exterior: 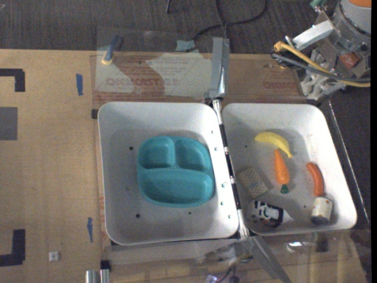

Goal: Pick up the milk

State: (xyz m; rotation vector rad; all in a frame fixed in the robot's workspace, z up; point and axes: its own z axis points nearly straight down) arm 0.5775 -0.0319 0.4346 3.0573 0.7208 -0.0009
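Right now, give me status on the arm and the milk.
Gripper parked beyond the right bin. Milk lying at its near-left corner, untouched. Nothing on top of it.

Light: was even and soft, rather dim at the dark floor (88, 10).
Glare: the white bins (118, 122) looked bright, slightly washed.
Shadows: were faint, short under objects.
Sharpness: was soft everywhere, grainy.

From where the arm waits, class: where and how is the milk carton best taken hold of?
Grip the milk carton across its narrow sides, coming straight down. It lies flat, lengthwise left to right, near the right bin's front wall, with the cracker close behind, so a sideways approach looks cramped.
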